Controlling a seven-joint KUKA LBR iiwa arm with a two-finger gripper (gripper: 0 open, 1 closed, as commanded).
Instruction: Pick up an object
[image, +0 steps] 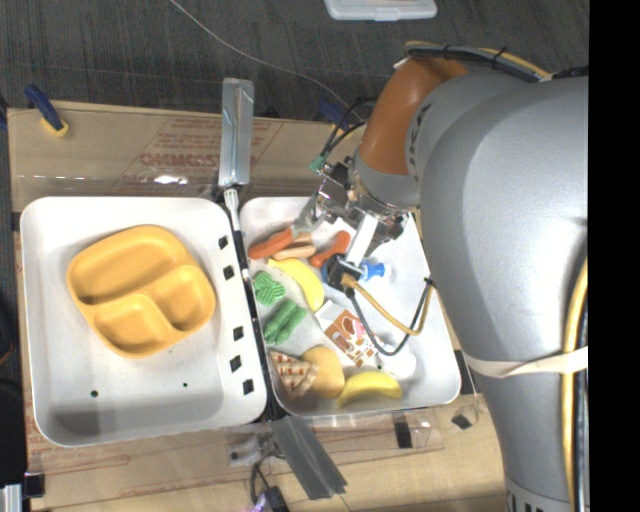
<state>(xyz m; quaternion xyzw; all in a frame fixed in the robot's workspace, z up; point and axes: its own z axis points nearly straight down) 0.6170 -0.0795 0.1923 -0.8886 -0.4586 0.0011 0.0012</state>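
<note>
The right bin (440, 365) holds a heap of toy food. An orange-red hot dog (275, 243) and an orange carrot-like piece (336, 245) lie at its far end, with a yellow lemon (303, 282) just in front of them. My gripper (335, 222) hangs low over the far end of this bin, right above the hot dog and the carrot piece. The wrist and its cables hide its tip. I see nothing clearly held in it.
Nearer the front lie two green pieces (280, 320), a waffle (292, 372), a banana (372, 387), a printed card (350, 337) and a small blue item (373, 269). A yellow divided plate (140, 288) sits in the left bin (60, 400). A metal divider (236, 130) separates the bins.
</note>
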